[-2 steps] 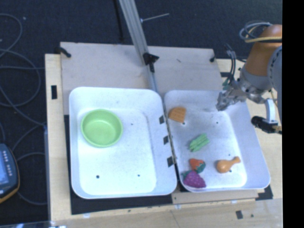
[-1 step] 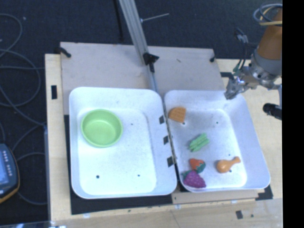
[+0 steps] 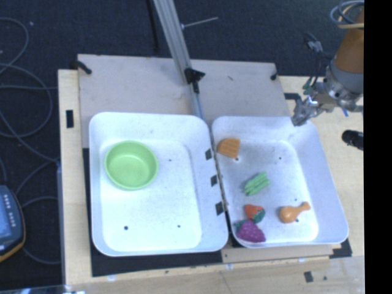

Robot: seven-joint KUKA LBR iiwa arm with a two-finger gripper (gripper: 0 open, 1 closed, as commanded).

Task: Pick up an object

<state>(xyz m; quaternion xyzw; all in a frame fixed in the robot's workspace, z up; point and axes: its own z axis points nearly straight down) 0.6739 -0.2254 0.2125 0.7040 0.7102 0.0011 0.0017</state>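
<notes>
The right bin (image 3: 318, 164) holds several toy foods: an orange bread-like piece (image 3: 228, 147) at its far left, a green bean pod (image 3: 256, 183) in the middle, an orange drumstick (image 3: 293, 212) at the near right, a red-and-green strawberry (image 3: 254, 212) and purple grapes (image 3: 250, 231) at the near edge. My gripper (image 3: 301, 114) hangs above the far right corner of this bin, well away from all the toys. Nothing is seen between its fingers.
The left bin (image 3: 177, 225) holds a green bowl (image 3: 130, 164) at its far left. A slanted metal pole (image 3: 174, 35) rises behind the bins, ending at a clamp (image 3: 194, 76). Cables lie on the dark floor at the left.
</notes>
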